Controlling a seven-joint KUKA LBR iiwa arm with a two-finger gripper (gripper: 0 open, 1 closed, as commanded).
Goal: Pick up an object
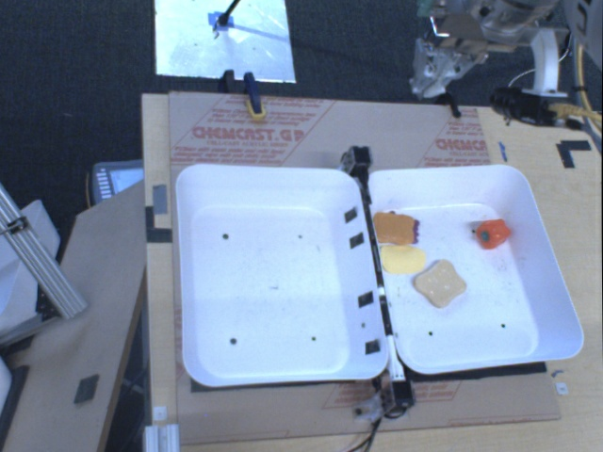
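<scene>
Hovering beyond the right bin's [542,252] far edge, the gripper [435,72] carries nothing; red object [491,234] lies near that far edge; tan piece [440,283] mid-bin; risk: descent misaligned, closing on bare floor.

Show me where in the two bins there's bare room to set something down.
The left bin has bare floor from wall to wall. In the right bin, the front strip and right side are free. It is crowded near the divider: orange block, yellow piece, tan piece; the red pepper sits apart.
</scene>
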